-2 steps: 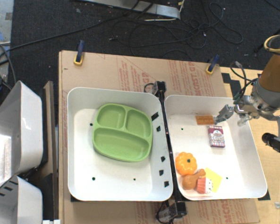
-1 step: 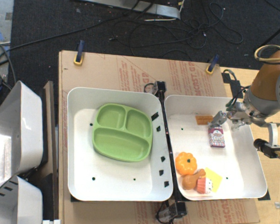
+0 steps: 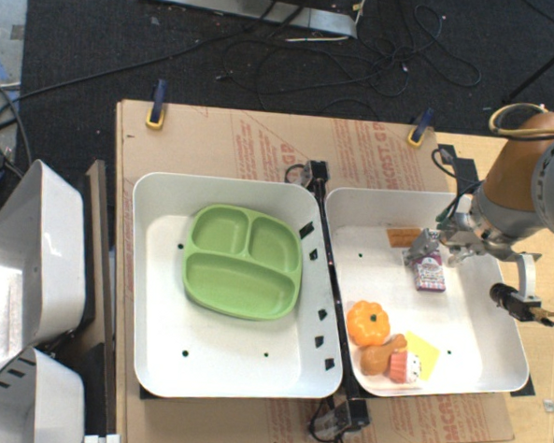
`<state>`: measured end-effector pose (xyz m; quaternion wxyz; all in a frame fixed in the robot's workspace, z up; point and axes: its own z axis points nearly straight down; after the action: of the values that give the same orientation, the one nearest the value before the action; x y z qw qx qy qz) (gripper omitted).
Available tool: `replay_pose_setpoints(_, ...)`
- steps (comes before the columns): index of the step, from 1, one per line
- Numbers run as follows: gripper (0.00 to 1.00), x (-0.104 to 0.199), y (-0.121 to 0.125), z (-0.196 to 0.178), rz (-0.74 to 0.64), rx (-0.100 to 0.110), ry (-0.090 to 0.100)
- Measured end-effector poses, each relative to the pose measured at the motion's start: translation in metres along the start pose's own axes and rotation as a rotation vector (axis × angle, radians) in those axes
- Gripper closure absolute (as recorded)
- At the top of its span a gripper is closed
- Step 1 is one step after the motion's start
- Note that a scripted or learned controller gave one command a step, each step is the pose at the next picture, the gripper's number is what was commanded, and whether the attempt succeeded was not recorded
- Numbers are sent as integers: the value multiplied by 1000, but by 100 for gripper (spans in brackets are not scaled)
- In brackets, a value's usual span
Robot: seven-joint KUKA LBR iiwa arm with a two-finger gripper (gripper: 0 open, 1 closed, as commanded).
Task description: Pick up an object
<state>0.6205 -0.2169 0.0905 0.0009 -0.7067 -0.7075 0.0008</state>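
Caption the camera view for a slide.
KUKA arm's tool over a small purple packet in the right bin; green divided plate in the left.

Flat brown cardboard-covered bench (image 3: 263,140) under two bins.
Left shallow white plastic bin (image 3: 151,283) and right shallow white plastic bin (image 3: 493,356) sit touching, side by side.

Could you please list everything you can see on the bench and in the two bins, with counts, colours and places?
bins: two, white, side by side on the bench.
divided plate: one, green, in the left bin.
pumpkin toy: one, orange, right bin, near the divider.
small pouch: one, purple and white, right bin, just under the gripper.
orange piece: one, right bin, far edge.
toy cluster: tan, pink and yellow pieces, count unclear, right bin front.
clamps: two, yellow and blue, at the board's far edge.
gripper: one, grey, over the pouch.
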Motion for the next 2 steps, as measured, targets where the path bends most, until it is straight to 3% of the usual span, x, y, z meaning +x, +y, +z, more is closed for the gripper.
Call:
replay_pose_setpoints(1, 100, 0, 1, -13, -2, -5, -2)
replay_pose_setpoints(2, 100, 0, 3, -77, -1, -9, -3)
